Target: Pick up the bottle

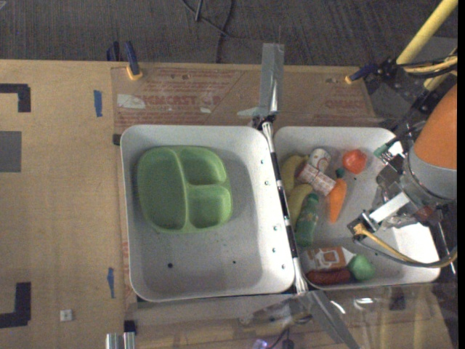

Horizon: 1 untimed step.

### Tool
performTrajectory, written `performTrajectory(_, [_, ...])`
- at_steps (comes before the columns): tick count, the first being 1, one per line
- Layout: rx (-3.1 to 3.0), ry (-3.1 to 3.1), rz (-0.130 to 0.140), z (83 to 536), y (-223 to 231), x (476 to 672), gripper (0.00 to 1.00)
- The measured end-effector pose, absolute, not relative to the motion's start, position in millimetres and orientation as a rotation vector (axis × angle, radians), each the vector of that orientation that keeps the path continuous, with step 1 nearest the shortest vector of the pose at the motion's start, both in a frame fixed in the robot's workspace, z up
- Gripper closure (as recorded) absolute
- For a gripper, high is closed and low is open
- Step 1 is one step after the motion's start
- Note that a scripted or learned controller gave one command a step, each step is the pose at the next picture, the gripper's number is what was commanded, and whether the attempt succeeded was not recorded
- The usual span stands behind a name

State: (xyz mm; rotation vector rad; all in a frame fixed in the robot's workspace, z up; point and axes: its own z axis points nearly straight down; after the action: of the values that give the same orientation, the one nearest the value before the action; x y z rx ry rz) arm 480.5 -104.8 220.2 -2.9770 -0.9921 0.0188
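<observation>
Bottle (pixel 307 220) lengthwise, cap seemingly far-end.

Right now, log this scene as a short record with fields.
target: green bottle, lying in the right bin close to its left wall
neighbours: bananas at its upper left, carrot to its right
end effector: over the right bin, right of the carrot, apart from the bottle
left bin: holds a green divided plate
other items: tomato, sausage
</observation>
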Motion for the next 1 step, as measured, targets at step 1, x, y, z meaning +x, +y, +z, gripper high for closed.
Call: performTrajectory(1, [-2.976,-0.992,0.02,220.0,-104.5,480.4,0.0])
